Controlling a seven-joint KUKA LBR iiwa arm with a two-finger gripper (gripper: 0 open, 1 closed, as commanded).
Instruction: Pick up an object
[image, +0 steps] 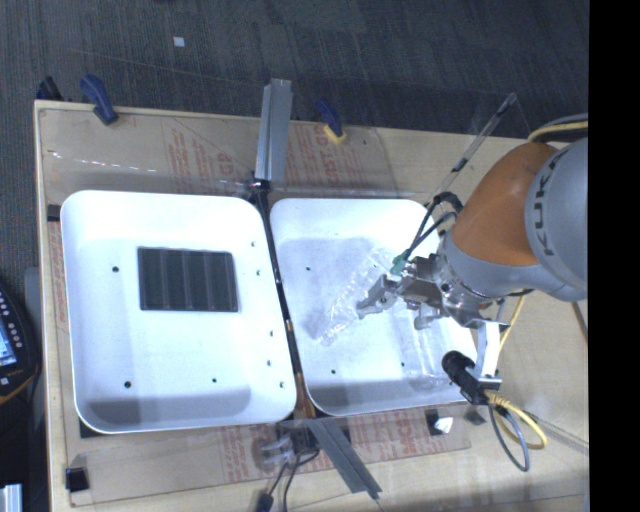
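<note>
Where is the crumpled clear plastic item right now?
The crumpled clear plastic item lies in the right white bin, near its middle, just left of the gripper in the camera view.

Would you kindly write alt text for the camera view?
A grey and orange robot arm reaches into the right white bin, its gripper over a clear crumpled plastic item. The left bin holds a dark ribbed rectangle.
</note>
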